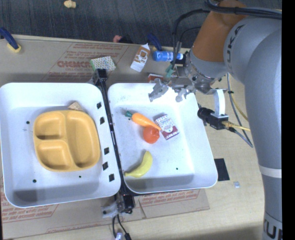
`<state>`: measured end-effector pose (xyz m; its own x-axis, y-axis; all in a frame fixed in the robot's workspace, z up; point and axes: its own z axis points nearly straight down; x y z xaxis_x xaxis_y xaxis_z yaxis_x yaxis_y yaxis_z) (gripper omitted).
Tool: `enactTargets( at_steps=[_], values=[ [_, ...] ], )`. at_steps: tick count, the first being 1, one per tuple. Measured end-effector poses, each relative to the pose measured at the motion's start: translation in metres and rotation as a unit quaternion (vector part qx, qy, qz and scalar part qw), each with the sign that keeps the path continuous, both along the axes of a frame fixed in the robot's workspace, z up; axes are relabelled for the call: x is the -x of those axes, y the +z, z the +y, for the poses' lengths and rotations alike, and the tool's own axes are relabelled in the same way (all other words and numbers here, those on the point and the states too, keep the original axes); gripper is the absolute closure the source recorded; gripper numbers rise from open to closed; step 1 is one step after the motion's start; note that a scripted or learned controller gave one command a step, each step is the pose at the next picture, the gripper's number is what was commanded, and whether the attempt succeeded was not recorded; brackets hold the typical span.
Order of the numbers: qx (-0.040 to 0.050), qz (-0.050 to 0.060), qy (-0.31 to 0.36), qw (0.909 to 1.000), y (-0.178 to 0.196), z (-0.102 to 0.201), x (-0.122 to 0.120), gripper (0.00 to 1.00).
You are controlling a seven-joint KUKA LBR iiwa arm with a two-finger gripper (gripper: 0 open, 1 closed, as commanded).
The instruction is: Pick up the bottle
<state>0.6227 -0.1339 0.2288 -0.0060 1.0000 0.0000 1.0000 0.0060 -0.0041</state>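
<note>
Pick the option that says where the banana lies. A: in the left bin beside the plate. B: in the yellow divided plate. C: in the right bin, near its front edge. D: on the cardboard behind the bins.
C: the banana lies on the floor of the right bin near its front edge, below the carrot, apart from the yellow divided plate in the left bin.
</note>
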Motion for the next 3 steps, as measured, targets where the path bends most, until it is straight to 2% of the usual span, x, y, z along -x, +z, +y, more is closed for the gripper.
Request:
enactTargets(
  at_steps=[1, 2, 3],
  values=[
    [-0.0004, 0.001, 0.002, 1.0, 0.01, 0.001, 0.0, 1.0],
    [0.0001, 0.001, 0.01, 0.9999, -0.01, 0.067, 0.037, 1.0],
    [-0.0002, 0.001, 0.027, 0.9996, -0.038, 0.12, 0.092, 1.0]
  ],
)
